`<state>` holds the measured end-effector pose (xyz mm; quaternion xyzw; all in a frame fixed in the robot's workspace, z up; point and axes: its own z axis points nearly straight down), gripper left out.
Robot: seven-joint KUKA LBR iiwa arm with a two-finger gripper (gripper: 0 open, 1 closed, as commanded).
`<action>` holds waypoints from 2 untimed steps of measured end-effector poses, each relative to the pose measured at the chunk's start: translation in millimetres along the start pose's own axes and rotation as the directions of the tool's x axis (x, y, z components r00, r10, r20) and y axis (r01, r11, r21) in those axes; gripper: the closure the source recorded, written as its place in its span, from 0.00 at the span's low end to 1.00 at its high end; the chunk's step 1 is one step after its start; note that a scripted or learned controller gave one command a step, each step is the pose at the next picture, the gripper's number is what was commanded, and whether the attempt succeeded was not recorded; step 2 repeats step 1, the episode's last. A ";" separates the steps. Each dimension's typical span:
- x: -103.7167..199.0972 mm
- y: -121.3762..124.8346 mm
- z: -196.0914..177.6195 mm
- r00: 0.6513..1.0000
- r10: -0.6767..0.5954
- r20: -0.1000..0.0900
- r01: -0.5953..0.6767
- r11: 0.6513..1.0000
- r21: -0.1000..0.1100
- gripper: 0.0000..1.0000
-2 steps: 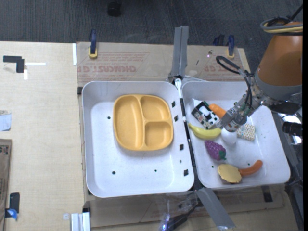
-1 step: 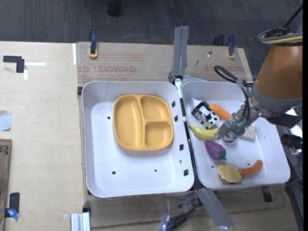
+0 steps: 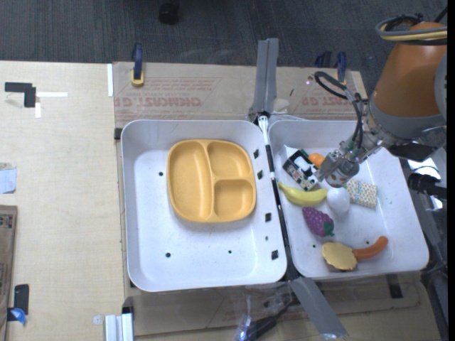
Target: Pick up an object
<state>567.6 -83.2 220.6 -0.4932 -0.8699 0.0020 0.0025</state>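
The end effector [image 3: 340,168], its opening not discernible, is lowered into the right bin [image 3: 412,258] just above the banana [image 3: 302,194], where the pickable toys are crowded, presumably for a grasp attempt.

Arm [image 3: 409,84]: big rounded orange shell at upper right, glossy, w/ grey segment below it. Yellowish ring on top of orange part, thin dark edge. Black cable [image 3: 334,85] loops out from wrist area, curves back toward grey body. Wrist narrows to slim grey/metallic link, small parts too blurred to tell apart. Gripper [image 3: 340,168]: small, dark grey-silver, compact metal look; finger detail not resolvable. Darker grey/black hardware along arm's lower right side, some white glare on it.
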 end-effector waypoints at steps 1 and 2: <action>-8.0 19.6 3.9 0.999 0.050 0.001 -0.050 0.999 0.000 1.00; -8.0 19.6 3.9 0.999 0.050 0.001 -0.050 0.999 0.000 1.00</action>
